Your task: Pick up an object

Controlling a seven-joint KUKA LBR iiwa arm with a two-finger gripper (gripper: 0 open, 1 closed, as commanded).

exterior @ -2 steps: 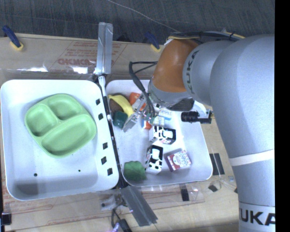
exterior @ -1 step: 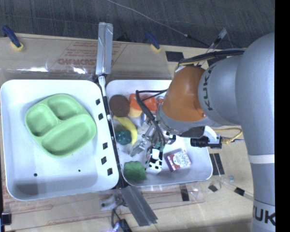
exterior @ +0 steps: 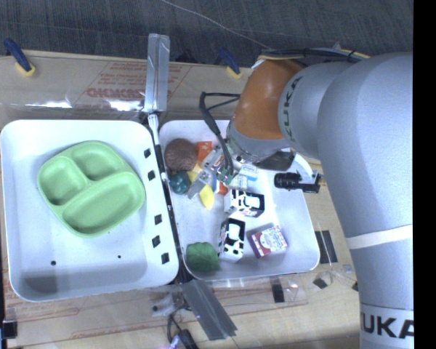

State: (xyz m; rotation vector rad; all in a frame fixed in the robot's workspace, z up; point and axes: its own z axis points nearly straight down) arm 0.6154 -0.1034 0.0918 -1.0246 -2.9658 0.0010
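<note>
My gripper (exterior: 212,171) reaches down into the left half of the right bin (exterior: 302,217), in among a cluster of small objects. Beside it to the left lie a brown ball (exterior: 179,153) and a small teal ball (exterior: 179,183). An orange piece (exterior: 205,150) lies just behind it and a yellow piece (exterior: 207,197) just in front. Nearer the front are two black-and-white patterned blocks (exterior: 247,203) (exterior: 233,240), a pink box (exterior: 268,241) and a green lump (exterior: 201,256). The arm's orange band (exterior: 265,104) hangs over the bin's far side.
The left bin (exterior: 29,267) holds a green divided plate (exterior: 91,187). A raised divider with black marks (exterior: 160,209) separates the two bins. The grey arm (exterior: 363,166) covers the bench's right side. Clamps (exterior: 19,57) sit on the far edge.
</note>
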